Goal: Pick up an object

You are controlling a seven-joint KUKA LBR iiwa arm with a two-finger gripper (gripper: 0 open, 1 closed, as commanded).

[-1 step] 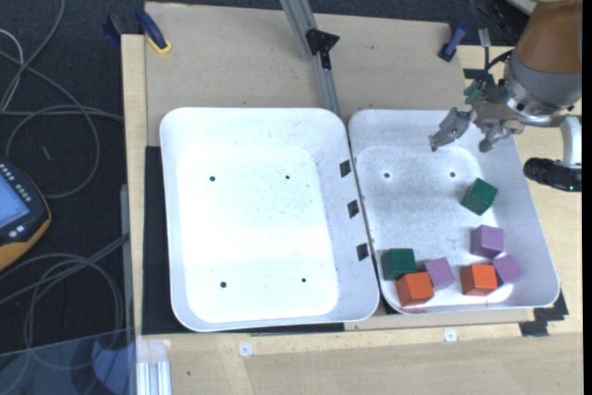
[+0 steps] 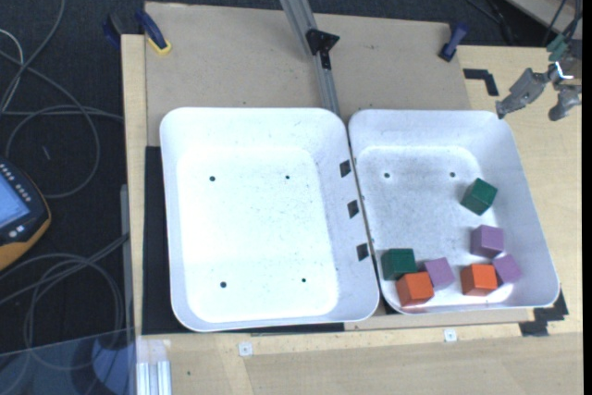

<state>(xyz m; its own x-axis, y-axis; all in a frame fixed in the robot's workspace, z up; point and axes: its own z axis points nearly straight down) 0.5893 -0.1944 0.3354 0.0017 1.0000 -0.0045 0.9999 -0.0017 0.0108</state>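
Note:
The right bin [image 2: 435, 129] holds several small blocks. A green block [image 2: 479, 196] lies alone near the right wall. Along the front edge sit a dark green block [image 2: 399, 263], an orange block [image 2: 415, 288], a purple block [image 2: 438, 272], a second orange block [image 2: 478, 278] and two more purple blocks [image 2: 487, 240] [image 2: 506, 269]. My gripper [image 2: 538, 98] hangs open at the far right, above the bench just past the right bin's back right corner, with nothing between its fingers.
The left bin [image 2: 185, 134] stands beside the right one. A metal pole [image 2: 298, 14] slants across the back of the bench. Blue clamps [image 2: 153, 30] [image 2: 452, 42] grip the board's back edge. Cables and a handheld device [image 2: 17, 213] lie on the floor at left.

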